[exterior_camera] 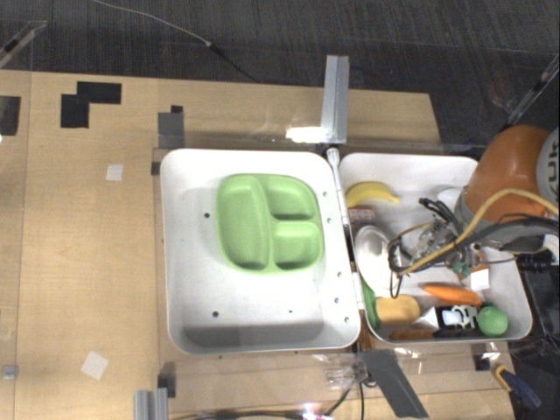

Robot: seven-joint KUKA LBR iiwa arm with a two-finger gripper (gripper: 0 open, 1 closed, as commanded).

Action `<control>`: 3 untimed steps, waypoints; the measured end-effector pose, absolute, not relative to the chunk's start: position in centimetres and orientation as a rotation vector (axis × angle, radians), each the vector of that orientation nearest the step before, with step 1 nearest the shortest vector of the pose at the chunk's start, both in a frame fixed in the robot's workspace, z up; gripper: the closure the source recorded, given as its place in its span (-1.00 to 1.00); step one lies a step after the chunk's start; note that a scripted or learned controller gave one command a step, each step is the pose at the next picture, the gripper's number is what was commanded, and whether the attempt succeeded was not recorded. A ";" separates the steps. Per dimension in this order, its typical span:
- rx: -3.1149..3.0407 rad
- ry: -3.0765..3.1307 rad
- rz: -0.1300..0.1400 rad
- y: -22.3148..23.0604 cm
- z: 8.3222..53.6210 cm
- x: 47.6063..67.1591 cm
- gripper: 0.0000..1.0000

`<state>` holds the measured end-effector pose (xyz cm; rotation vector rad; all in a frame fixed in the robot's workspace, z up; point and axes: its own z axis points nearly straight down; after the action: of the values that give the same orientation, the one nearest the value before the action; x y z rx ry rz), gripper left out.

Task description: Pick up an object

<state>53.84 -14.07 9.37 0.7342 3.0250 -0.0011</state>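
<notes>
Partly hidden hand (435, 250), carrot (451, 294) beside

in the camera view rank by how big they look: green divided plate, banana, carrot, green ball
1. green divided plate, by far the largest
2. banana and carrot: both look about the same length, and the arm hides part of that bin, so I won't rank them
3. green ball, smallest

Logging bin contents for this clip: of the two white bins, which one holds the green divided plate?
The left bin holds the green divided plate. The right bin instead holds small items, among them a banana, a carrot and a green ball.
</notes>
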 end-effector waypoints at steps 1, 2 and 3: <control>0.725 3.015 -0.003 -14.1 10.7 54.2 1.00; 0.876 3.007 0.002 -12.4 15.4 56.5 1.00; 0.877 3.009 0.001 -12.4 15.4 56.4 -1.00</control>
<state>56.39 -12.39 15.36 0.8767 3.0093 0.0013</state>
